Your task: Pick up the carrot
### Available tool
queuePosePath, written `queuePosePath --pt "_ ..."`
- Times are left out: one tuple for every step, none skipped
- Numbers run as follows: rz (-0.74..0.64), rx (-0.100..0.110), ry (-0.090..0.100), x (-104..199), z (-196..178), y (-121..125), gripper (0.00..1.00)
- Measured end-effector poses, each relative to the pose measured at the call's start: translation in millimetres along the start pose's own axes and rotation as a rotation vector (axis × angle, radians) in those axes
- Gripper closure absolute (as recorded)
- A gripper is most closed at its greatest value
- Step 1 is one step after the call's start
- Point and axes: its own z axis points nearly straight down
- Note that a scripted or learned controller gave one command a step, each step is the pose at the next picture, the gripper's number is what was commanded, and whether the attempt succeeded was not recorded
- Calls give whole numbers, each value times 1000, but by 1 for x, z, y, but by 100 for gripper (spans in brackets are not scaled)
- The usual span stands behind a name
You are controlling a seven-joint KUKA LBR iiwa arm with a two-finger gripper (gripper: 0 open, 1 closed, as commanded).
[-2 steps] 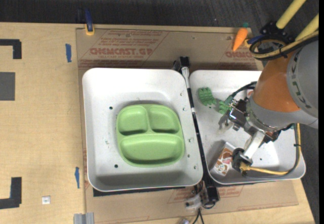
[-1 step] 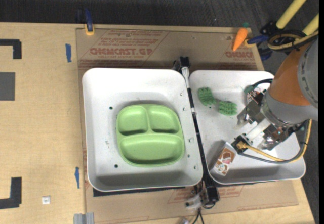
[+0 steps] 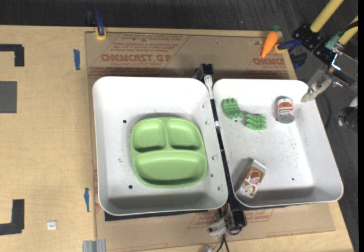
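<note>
Orange and small, the carrot (image 3: 269, 43) lies outside both bins, on the brown board behind the right bin's far edge, near the printed red lettering. It tapers toward its lower end, with a bit of green at the top. The gripper (image 3: 314, 89) hangs off to the right of it, over the far right corner of the right bin (image 3: 318, 148), well apart from the carrot and nearer the camera than it. A thin pale finger (image 3: 312, 90) slants down toward the bin's rim; whether the jaws are spread or closed I cannot tell, and nothing is seen between them.

Inside the right bin, a small can (image 3: 285, 110) with a red and white label stands near the gripper. Two green knobbly pieces (image 3: 243, 114) lie side by side toward the bin's far left part. A small carton (image 3: 252, 178) with a red and brown print lies tilted near the front left corner.

In the left bin (image 3: 108, 131) rests a light green tray (image 3: 168, 151) with three compartments, two small ones at the back and one long one in front.
</note>
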Motion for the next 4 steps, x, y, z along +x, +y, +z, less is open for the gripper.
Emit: queuePosePath --pt "71 1 -1 30 63 83 0" --pt "62 1 -1 54 167 175 0" --pt "-473 -3 0 -5 -27 179 0" --pt "-178 3 0 25 56 220 0"
